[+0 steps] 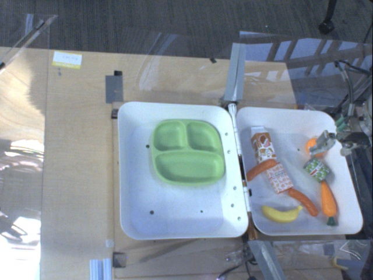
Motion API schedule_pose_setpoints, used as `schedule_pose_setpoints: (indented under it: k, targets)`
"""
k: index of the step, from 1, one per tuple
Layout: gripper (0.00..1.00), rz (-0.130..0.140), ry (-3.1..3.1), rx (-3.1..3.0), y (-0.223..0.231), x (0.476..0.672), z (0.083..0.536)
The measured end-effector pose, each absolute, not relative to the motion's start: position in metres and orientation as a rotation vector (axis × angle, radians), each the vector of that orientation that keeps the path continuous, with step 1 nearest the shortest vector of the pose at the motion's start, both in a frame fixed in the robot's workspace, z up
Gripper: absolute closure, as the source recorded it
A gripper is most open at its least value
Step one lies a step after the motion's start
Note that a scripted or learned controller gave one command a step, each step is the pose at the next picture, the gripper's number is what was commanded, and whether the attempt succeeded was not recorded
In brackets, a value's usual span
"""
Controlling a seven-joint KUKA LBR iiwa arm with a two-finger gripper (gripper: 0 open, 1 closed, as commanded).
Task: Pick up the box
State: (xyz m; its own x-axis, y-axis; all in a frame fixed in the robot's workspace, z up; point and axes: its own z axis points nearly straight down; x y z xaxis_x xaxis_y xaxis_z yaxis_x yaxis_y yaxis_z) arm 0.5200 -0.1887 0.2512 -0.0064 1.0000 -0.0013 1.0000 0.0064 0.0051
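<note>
Boxes are more than one in the right-hand bin, so settle your target first. A small green-and-white box lies just below the gripper. A brown-and-white carton lies near the bin's left wall. A red-and-white carton lies below that one, tilted, touching or lying over a sausage. The gripper sits low at the bin's right side, close beside an orange toy, and nothing can be seen gripped in it. Whether it is open or closed you cannot tell from this slant. The green box looks the likeliest pick, being nearest. It is probably a light, hollow toy package with stiff flat faces that could be a little slick. It should bear a modest squeeze, but it may skid or tip if you touch one side first. Take it across its narrower pair of faces, centred, with the wrist turned to match its slanted lie. Mind the carrot just below it, which looks to be touching or nearly touching its lower corner. A second sausage and a banana lie further down the bin, apart from the box. The left bin bears a green divided plate, well away from all this.
</note>
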Motion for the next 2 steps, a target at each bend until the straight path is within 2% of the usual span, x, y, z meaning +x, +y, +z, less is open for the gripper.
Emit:
schedule_pose_setpoints:
  k: [1, 2]
  targets:
    - [0.00, 0.005, 2.207, 2.229, -0.187, 0.570, 0.095]
    - [0.00, 0.011, 2.268, 2.159, -0.159, 0.511, 0.089]
